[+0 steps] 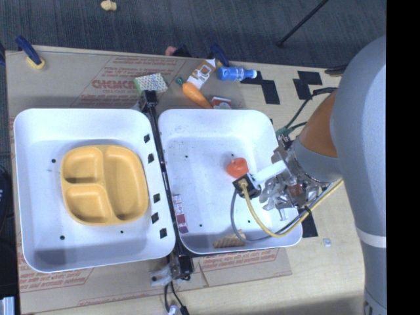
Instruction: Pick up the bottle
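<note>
Camera view, read from its left: the left bin (36, 238) holds a yellow divided plate (105, 182), and the right bin (197, 143) lies just beside it. Beyond the right bin's far rim, on the cardboard (98, 87) and outside both bins, sit a green patterned piece (151, 83), an orange carrot-like piece (195, 95) and then the bottle (231, 74), a small blue one lying on its side. It looks like thin plastic, so I judge it light, smooth and a little springy under pressure. It is also likely to roll, since it rests on its round wall. The safest hold would be across the middle of the body, squeezing at right angles to its length and not at the narrow end. Its long axis runs roughly left to right in the view, about parallel to the bin's far rim, and the paler, slimmer neck end seems to point right. Farther right and nearer the camera, a small orange-red piece (237, 168) lies inside the right bin. Close beside it the gripper (274, 201) hangs low over the bin's right side, well apart from the bottle. Whether the tool is spread or pressed together I cannot tell.
</note>
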`<state>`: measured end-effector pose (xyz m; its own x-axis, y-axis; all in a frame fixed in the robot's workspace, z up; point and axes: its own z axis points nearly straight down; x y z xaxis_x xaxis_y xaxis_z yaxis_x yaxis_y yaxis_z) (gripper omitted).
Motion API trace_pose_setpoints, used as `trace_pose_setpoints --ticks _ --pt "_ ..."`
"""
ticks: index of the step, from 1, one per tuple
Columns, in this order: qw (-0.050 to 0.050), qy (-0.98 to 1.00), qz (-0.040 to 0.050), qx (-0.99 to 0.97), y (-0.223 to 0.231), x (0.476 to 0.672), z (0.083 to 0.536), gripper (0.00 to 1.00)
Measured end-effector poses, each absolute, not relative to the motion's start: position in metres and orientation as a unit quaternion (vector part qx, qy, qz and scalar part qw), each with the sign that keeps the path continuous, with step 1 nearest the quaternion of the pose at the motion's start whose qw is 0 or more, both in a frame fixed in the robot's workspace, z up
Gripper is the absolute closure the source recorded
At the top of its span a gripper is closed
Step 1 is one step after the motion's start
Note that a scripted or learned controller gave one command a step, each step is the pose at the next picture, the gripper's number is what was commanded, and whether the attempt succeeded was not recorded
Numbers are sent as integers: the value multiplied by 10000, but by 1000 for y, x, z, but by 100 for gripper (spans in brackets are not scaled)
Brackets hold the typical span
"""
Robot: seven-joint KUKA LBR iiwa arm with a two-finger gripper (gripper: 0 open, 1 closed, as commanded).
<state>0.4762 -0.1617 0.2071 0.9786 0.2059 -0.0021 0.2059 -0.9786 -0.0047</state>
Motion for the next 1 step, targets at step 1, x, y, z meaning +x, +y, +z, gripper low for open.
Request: trace_pose_setpoints --ticks 1 --pt "28 -1046 26 -9945 -140 476 178 100"
